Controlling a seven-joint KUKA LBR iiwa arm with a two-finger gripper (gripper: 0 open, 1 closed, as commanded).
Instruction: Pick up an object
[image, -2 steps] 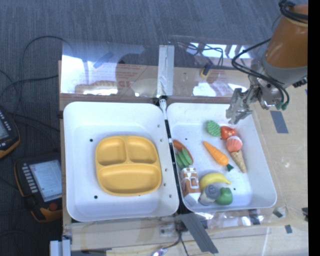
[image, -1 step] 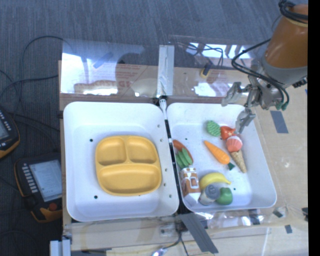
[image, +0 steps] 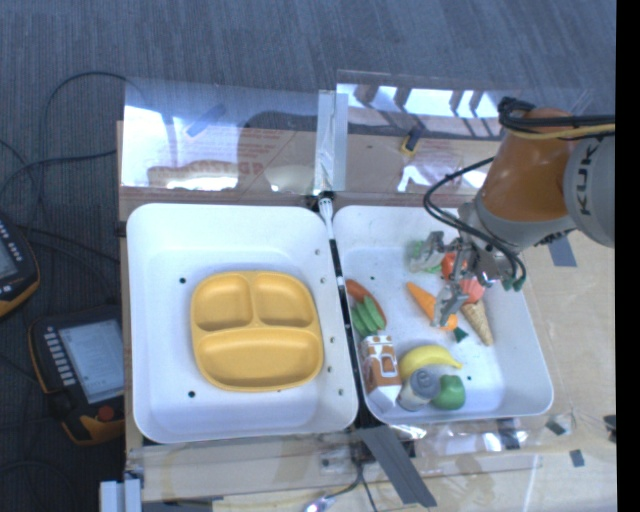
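Note:
My gripper (image: 462, 280) hangs low over the upper middle of the right bin (image: 520, 395), below the orange band of the arm (image: 528, 180). Small toy foods lie right around it: a red-and-green piece (image: 452, 264), an orange carrot (image: 422, 299) and a tan cone (image: 478, 322). The fingers are lost among these pieces. Lower in the same bin lie a yellow banana (image: 430, 357), a green round piece (image: 450, 393), a grey piece (image: 418, 385), an orange-and-white box (image: 378, 361) and a green pod with an orange tip (image: 366, 310).
The left bin (image: 160, 240) holds a yellow divided plate (image: 258, 330). A clear wall stands along the back of both bins. Black cables loop off the arm above the right bin. Devices and cables lie on the floor at the left.

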